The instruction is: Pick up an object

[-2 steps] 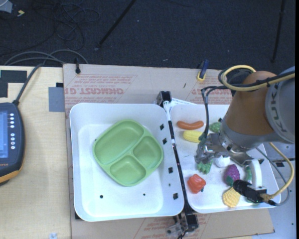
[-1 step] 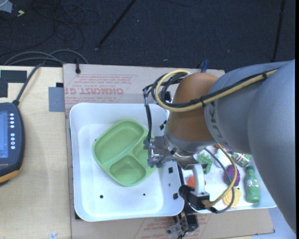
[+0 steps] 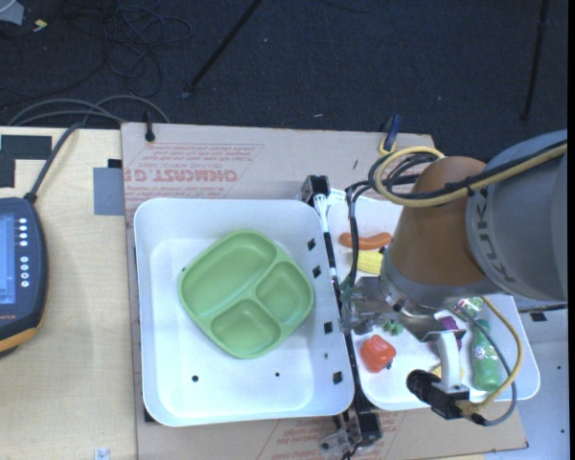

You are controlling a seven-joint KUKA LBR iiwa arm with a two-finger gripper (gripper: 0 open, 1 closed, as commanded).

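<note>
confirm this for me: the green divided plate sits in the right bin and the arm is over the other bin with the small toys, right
Not quite. The green divided plate sits in the left bin, not the right one, as the camera view shows. The rest holds: the arm is over the other bin, the right one, where small toys such as a red piece lie.
</note>
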